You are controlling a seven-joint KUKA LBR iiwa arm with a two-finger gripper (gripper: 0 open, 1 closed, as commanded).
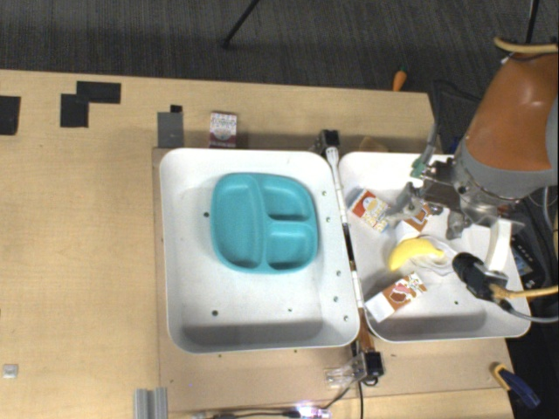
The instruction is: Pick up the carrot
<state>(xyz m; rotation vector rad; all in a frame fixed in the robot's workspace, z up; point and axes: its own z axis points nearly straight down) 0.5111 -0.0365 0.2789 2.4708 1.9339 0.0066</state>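
In the right bin (454,317), a small orange piece that I take for the carrot (418,223) lies near the middle, partly hidden by the gripper. My gripper (431,215) hangs low over it, at the end of the grey arm with the orange band (522,103), which reaches in from the right. Its two grey fingers (407,204) stand apart, one on each side of the orange piece, and I cannot tell whether they touch it.
A yellow banana-like item (416,253) lies just in front of the gripper. Small printed packets lie at the bin's left (370,209) and front (400,292). A black cable (476,276) crosses the right side. The left bin (262,321) holds a teal divided plate (264,222).
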